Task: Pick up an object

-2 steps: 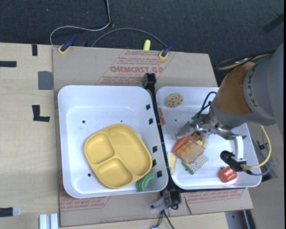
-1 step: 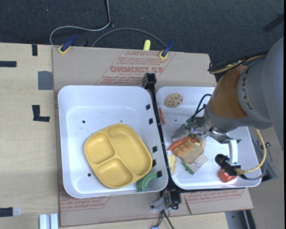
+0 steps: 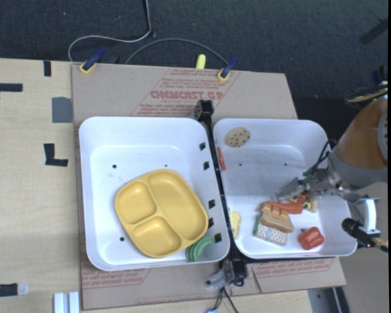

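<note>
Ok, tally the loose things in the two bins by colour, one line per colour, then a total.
Yellow: 2, the divided plate and a small piece by the divider.
Green: 1, the curved piece beside the plate.
Tan: 1, the cookie.
Red or orange: 2, the hot dog and the red pepper.
Mixed colours: 1, the sandwich.
Total: 7.

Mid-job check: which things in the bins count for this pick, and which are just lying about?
In play, near the gripper in the right bin:
- hot dog toy
- sandwich toy
- red pepper toy

Lying about:
- cookie, far corner of the right bin
- yellow divided plate in the left bin
- green item beside that plate
</note>
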Action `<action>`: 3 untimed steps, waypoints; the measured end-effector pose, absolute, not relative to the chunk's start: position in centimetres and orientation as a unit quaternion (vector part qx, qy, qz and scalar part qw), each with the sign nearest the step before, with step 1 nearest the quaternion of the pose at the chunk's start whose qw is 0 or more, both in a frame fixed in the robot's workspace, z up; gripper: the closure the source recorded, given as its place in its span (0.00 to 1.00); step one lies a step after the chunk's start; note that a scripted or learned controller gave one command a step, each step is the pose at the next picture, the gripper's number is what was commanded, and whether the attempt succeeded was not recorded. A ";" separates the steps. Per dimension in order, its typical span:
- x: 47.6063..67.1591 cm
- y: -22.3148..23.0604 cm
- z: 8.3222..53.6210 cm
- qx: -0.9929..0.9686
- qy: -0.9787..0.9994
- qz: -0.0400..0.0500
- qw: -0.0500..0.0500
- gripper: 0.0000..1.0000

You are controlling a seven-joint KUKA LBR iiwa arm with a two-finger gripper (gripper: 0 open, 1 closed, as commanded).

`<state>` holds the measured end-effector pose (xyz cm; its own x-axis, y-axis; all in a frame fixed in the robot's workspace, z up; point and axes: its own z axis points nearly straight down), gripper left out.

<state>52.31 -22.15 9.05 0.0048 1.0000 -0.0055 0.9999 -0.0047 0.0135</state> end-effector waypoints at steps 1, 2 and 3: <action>52.0 -22.1 9.1 0.705 0.709 0.005 0.009 0.00; 54.8 -22.2 9.0 0.706 0.708 0.003 0.002 0.00; 48.9 -22.2 9.0 0.706 0.708 0.005 0.007 0.00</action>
<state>48.86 -22.25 9.05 -0.0039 1.0000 -0.0027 0.9998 0.0040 0.0170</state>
